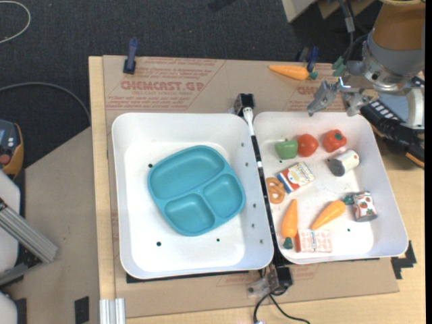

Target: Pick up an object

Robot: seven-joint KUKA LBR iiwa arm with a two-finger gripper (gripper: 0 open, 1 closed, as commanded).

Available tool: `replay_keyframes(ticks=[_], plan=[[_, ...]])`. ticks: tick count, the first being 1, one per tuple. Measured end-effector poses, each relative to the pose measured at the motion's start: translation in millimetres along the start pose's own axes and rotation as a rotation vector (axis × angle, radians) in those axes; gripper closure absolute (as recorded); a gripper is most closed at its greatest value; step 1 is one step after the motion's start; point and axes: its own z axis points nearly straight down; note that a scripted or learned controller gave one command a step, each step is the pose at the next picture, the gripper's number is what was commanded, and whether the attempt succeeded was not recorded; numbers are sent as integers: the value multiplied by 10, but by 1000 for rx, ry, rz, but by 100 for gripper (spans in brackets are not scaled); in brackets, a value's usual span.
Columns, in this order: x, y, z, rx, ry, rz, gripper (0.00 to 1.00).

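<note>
You have the arm (398, 29) coming in at the upper right, and its gripper (337, 98) hangs over the far rim of the right bin (388, 201) with both fingers spread wide and nothing between them.

Well to the left of the gripper sits the left bin (128, 201), holding a teal divided plate (196, 190).

Everything you could pick lies nearer to you than the gripper, inside the right bin. Closest, just below the fingers, is a red tomato (334, 140); beside it toward the left are a second red tomato (307, 144) and a green pepper (286, 148), those two touching. Just below the first tomato lies a white and grey cylinder (343, 162) on its side.

Farther down and left you see a small snack carton (295, 177) and a pretzel (275, 190) against it. Farther still are two orange carrots (328, 214) (289, 220), a small red and white box (364, 206), and a flat pink packet (314, 241) near the front rim.

Outside the bins, left of the gripper on the board, lies another carrot (288, 72).
</note>
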Motion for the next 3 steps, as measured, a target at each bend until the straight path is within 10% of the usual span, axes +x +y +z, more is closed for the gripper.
replay_keyframes(ticks=[2, 3], plan=[[166, -1699, 1572, 14, 3, 5, 0], [172, -1644, 1430, -1, 0, 2, 100]])
